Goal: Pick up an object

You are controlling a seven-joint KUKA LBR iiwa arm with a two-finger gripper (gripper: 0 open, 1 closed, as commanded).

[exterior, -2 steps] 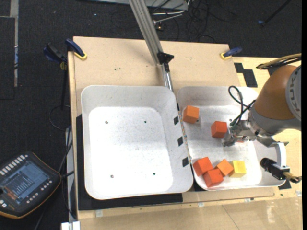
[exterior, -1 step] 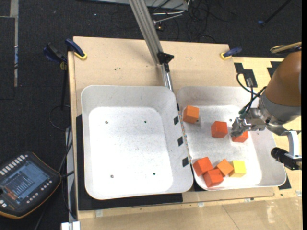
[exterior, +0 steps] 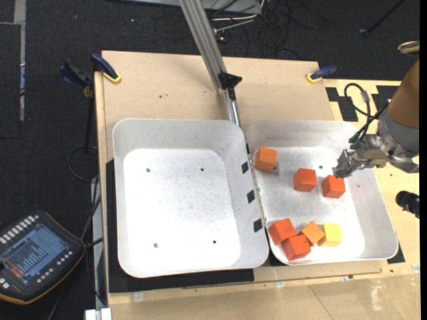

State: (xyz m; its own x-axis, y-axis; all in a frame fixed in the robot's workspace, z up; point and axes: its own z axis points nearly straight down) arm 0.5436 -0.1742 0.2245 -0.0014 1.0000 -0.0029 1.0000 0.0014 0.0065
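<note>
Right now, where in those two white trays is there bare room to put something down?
The left bin offers its whole floor. In the right bin, the far strip behind the orange block is bare. It is crowded near the gripper, beside a red block, and around the yellow block cluster.

Orange blocks [exterior: 305, 179], yellow block [exterior: 332, 233], white bins [exterior: 127, 139]

Two white bins [exterior: 177, 129] [exterior: 373, 242] on bench [exterior: 167, 85]. Seven blocks total, all in one bin. Red blocks: four [exterior: 305, 179] [exterior: 333, 187] [exterior: 281, 230] [exterior: 297, 247]. Orange blocks: two [exterior: 266, 159] [exterior: 313, 233]. Yellow block: one [exterior: 332, 233]. One red block just beside jaws; rest farther off.
</note>
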